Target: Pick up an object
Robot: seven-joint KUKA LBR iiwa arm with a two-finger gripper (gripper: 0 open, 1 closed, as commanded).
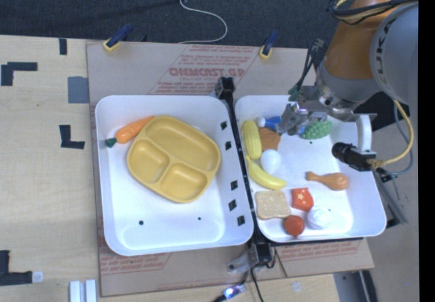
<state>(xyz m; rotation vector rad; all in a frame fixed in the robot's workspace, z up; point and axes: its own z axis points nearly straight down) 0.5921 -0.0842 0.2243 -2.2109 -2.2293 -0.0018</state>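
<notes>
Toy food [272, 161] lay scattered in the right bin [363, 209], most of it below the gripper [293, 119]. Hung low over that bin's upper part, at the end of the grey arm [401, 35] reaching in from the right, with the orange band [353, 35] above the wrist. Could not tell whether open or shut, nor whether anything was held.

Counted outward from the gripper:
- one green bunch of grapes [317, 130], just to its right, touching or nearly so
- one blue piece [272, 122], just to its left, too small to identify
- one brown piece [269, 139], just below-left
- one ear of corn [251, 139], further left, against the bin's left wall
- one white egg [270, 160], below
- one banana [265, 177], below the egg
- one drumstick [328, 179], below and to the right
- one red piece [302, 198], lower still
- one slice of bread [272, 205], to the left of the red piece
- one tomato [293, 226], near the bin's lower edge
- one white lump [319, 217], beside the tomato

Well away to the left, in the left bin [115, 226]: one yellow divided tray [174, 158] and one carrot [130, 130] touching the tray's upper-left edge.

Two bins in all, side by side on a cardboard sheet [197, 73].
</notes>
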